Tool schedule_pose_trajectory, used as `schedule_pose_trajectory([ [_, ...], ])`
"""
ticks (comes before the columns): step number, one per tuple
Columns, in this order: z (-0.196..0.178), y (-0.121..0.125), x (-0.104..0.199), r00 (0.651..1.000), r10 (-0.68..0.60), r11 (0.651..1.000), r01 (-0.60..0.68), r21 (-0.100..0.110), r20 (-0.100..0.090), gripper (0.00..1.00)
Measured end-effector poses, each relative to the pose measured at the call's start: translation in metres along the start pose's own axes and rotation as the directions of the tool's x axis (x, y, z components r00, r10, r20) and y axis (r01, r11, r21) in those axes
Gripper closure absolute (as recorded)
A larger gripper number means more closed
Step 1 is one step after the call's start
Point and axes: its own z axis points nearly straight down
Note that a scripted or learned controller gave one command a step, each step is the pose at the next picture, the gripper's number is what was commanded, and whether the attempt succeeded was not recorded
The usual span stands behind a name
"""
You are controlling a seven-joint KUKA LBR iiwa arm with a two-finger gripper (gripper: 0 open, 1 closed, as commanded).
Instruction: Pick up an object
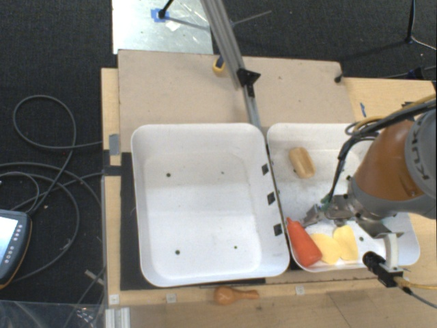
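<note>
Gripper [319,214] low in right bin [321,137], just above orange carrot [303,243]; finger state cannot be told.

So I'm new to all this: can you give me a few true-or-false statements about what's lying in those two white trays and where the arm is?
1. The orange carrot-like piece lies in the right tray. True.
2. The tan cork-shaped piece sits in the left tray. False: it is in the right tray, toward its far end.
3. The yellow pieces lie next to the orange piece. True.
4. The tool hangs over the left tray. False: it is over the right tray, near the orange piece.
5. A small brown object lies outside the trays, by the bench's near edge. True.
</note>
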Motion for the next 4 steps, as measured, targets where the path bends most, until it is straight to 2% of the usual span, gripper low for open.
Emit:
schedule_pose_trajectory([
  [1, -0.012, 0.001, 0.000, 1.000, -0.001, 1.000, 0.001, -0.002, -0.001, 1.00],
  [3, -0.098, 0.005, 0.001, 1.000, -0.009, 1.000, 0.009, -0.002, -0.003, 1.00],
  [4, -0.160, 0.004, -0.005, 1.000, -0.009, 1.000, 0.009, -0.004, -0.002, 1.00],
])
